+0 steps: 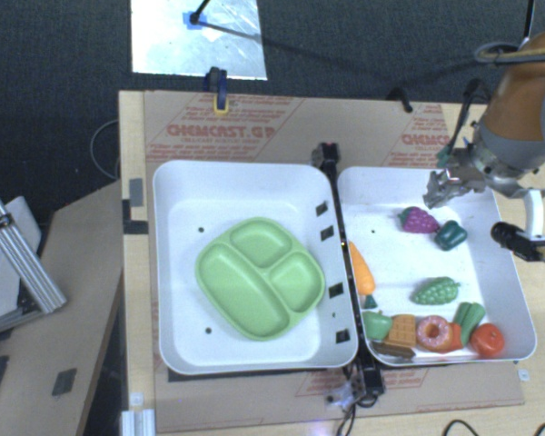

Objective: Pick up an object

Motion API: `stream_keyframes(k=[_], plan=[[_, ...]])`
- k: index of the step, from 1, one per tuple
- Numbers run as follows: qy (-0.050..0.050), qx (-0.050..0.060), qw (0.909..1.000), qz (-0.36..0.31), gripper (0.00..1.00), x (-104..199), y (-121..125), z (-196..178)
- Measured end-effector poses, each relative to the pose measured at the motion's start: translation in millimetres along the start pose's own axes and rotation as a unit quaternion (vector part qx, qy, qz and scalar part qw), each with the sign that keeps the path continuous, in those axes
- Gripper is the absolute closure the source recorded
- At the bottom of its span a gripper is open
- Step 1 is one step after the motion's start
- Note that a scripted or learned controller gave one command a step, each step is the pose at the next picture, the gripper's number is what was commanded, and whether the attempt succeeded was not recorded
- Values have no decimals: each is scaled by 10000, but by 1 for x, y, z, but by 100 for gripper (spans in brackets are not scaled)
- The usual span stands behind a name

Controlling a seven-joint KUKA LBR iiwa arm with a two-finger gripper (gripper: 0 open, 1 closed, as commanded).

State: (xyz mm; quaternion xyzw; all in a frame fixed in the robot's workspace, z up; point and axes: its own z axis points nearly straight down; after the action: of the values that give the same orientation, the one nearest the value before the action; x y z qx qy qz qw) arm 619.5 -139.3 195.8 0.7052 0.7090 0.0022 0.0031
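My gripper [440, 192] hangs over the far edge of the right bin [381, 193], just above and right of a purple grape bunch [419, 221]. Nothing shows between its fingers. A dark green pepper [451, 235] lies next to the grapes. An orange carrot [361, 268] rests against the bin's left wall. A green bumpy fruit [435, 291] sits mid-bin. Along the near edge lie a green piece [376, 323], a waffle [401, 331], a pink donut [434, 332], a green vegetable [469, 315] and a red tomato [488, 338].
The left bin [182, 203] holds a green divided plate [259, 278]. A black divider with clips [331, 234] runs between the bins. The arm's orange band [525, 94] sits at the upper right. A black cable end [518, 239] hangs over the right bin's right rim.
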Motion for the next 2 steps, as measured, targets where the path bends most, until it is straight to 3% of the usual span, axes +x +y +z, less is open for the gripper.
stream_keyframes(k=[1, 2], plan=[[1, 7, 10000, -1, 100, 0, 2, -31], [16, 36, 10000, -18, 100, 53, -5, -20]])
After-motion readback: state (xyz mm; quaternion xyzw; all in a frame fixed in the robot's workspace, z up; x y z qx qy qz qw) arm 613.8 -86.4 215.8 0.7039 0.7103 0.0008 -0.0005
